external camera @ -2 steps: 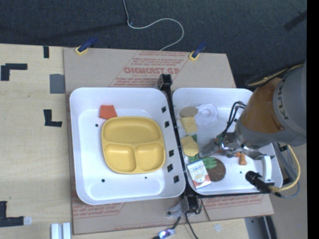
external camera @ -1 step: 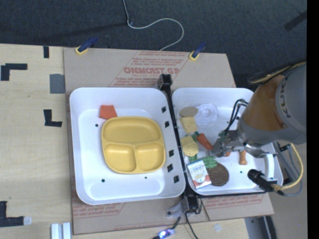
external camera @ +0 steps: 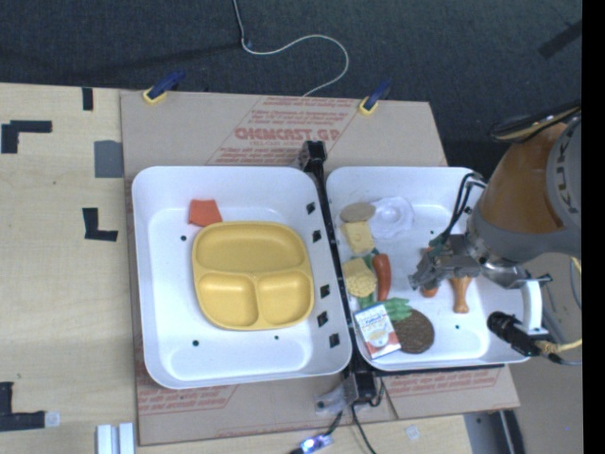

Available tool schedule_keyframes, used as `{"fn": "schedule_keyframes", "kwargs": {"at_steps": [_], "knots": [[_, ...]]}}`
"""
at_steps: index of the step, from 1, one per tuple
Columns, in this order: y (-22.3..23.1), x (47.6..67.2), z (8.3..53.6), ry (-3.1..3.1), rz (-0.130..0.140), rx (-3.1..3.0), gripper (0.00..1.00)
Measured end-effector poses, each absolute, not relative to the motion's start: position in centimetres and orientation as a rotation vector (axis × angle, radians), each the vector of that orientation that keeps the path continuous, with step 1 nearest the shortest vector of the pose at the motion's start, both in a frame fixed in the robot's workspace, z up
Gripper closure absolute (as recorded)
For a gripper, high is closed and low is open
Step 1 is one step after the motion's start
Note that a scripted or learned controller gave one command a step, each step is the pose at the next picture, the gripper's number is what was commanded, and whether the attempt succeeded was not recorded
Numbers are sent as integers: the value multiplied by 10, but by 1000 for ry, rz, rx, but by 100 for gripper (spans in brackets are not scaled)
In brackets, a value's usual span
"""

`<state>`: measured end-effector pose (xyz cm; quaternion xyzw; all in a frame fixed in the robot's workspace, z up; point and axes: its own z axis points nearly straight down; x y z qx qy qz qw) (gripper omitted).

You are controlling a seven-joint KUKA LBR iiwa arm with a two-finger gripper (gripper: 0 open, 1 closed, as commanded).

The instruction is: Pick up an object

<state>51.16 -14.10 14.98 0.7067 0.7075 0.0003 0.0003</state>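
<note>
Closest to me, along the near edge of the right bin (external camera: 477,353), lie a small printed carton (external camera: 375,329) and a dark round patty (external camera: 414,331), touching or nearly so, with a bit of green leafy stuff (external camera: 397,306) just behind them. A little further in, the end effector (external camera: 427,272) sits low over the right bin's floor, reaching in from the right on the grey arm (external camera: 529,206) with its orange band. Its dark fingers are bunched over a small orange piece, and I cannot tell from here whether they are parted or closed, nor whether anything sits between them. An orange carrot-like stick (external camera: 460,293) lies just right of the fingers, beside them.

Left of the end effector, against the divider, a red chilli-shaped piece (external camera: 382,272) lies beside a yellow crinkled cracker (external camera: 358,277); another pale cracker (external camera: 360,237) and a tan round disc (external camera: 357,213) lie further back. A clear, crumpled plastic thing (external camera: 393,216) rests near the far part of that bin.

In the left bin (external camera: 156,282) a yellow divided plate (external camera: 252,274) fills the middle, and a small orange block (external camera: 204,212) lies just behind its far left corner.

Beyond both bins, the cardboard sheet (external camera: 274,130) on the surface carries red print, and a white cable (external camera: 302,50) loops over the dark floor.
</note>
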Motion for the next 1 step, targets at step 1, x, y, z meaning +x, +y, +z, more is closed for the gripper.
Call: {"fn": "schedule_keyframes", "kwargs": {"at_steps": [1], "knots": [[-140, 512, 212, 2221, 2, 2217, 100]]}}
